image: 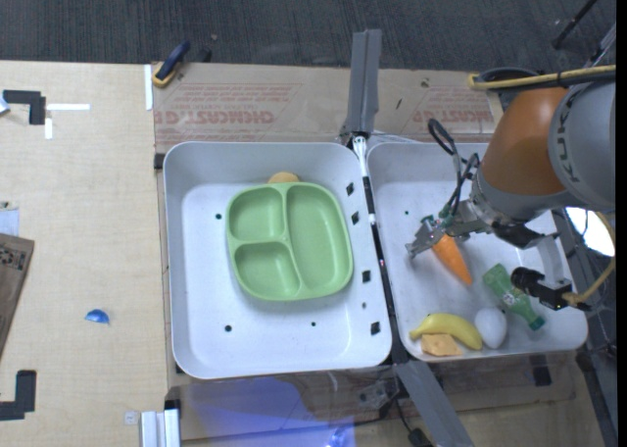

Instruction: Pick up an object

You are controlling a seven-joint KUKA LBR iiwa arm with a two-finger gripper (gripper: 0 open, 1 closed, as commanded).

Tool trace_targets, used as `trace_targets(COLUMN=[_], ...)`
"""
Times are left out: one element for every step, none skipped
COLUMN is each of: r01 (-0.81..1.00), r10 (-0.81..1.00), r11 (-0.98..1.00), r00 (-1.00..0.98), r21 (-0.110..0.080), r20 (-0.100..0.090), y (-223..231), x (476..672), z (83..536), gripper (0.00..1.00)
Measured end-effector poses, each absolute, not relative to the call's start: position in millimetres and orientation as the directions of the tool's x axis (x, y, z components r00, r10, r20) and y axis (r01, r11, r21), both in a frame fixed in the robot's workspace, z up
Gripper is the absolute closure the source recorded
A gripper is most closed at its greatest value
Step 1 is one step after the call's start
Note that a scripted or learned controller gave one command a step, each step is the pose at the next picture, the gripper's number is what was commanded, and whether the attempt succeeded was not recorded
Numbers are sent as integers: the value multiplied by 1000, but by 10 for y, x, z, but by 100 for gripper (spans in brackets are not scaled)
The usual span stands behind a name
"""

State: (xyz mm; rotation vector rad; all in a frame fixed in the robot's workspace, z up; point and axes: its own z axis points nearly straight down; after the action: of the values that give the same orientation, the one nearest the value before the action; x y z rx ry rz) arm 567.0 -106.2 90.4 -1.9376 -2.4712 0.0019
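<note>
The banana (449,326) lies near the hard, smooth carrot (452,257), best pinched mid-body, and the gripper (429,237) touches its top, its grip unclear.

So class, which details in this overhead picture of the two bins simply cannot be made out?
- Gripper finger state: too small, blurred against the carrot.
- Yellow item behind the green tray: mostly hidden by the tray's rim.
- Green bottle: partly covered by a black cable.
</note>
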Motion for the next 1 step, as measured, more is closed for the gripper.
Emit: trace_targets(r01=[972], r10=[972], r11=[235], r00=[-235], r21=[-4], r20=[1], y=[-1071], x=[5668], z=[977], gripper=[100])
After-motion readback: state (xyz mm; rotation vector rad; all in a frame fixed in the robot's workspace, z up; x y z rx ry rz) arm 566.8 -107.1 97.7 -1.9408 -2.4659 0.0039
